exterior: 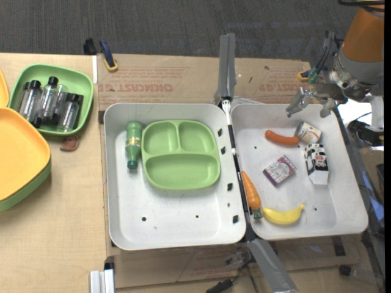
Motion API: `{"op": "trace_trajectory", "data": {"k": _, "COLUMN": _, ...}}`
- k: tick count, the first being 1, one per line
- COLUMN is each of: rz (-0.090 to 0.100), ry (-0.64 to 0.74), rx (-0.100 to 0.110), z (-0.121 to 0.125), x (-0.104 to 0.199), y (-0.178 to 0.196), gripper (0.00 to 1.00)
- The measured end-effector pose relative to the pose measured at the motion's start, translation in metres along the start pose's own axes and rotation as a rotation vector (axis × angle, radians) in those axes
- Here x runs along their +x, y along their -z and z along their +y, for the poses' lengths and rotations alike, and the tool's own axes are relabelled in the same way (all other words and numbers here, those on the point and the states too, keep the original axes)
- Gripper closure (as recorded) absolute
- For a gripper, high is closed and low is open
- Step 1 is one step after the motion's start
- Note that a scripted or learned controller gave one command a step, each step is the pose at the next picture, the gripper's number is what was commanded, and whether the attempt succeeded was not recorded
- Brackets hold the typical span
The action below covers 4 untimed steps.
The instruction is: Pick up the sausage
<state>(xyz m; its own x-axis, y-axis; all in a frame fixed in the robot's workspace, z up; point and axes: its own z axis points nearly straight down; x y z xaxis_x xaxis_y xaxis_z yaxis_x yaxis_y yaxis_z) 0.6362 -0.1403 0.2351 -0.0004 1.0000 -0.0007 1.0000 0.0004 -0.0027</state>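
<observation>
The sausage (282,138) is a reddish-orange link lying almost level in the upper middle of the right bin (348,218). My gripper (313,104) hangs over that bin's back right corner, up and to the right of the sausage and apart from it. Its two fingers (297,104) are spread, and nothing sits between them.
The right bin also holds a small white carton (307,131), a black-and-white box (317,162), a purple packet (279,170), a carrot (250,192) and a banana (283,215). In the left bin (177,227) lie a green divided plate (181,153) and a green bottle (132,144).
</observation>
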Motion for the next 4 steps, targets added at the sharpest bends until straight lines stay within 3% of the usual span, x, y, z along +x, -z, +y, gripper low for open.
{"op": "trace_trajectory", "data": {"k": 1, "rz": 0.000, "ry": -0.096, "rx": -0.002, "z": 0.023, "x": 0.016, "y": -0.143, "gripper": 0.00}}
{"op": "trace_trajectory", "data": {"k": 2, "rz": 0.000, "ry": -0.110, "rx": -0.001, "z": -0.012, "x": 0.023, "y": -0.143, "gripper": 0.00}}
{"op": "trace_trajectory", "data": {"k": 3, "rz": 0.000, "ry": -0.113, "rx": 0.000, "z": -0.013, "x": 0.022, "y": -0.135, "gripper": 1.00}}
{"op": "trace_trajectory", "data": {"k": 4, "rz": 0.000, "ry": -0.212, "rx": 0.001, "z": -0.064, "x": 0.074, "y": -0.045, "gripper": 1.00}}
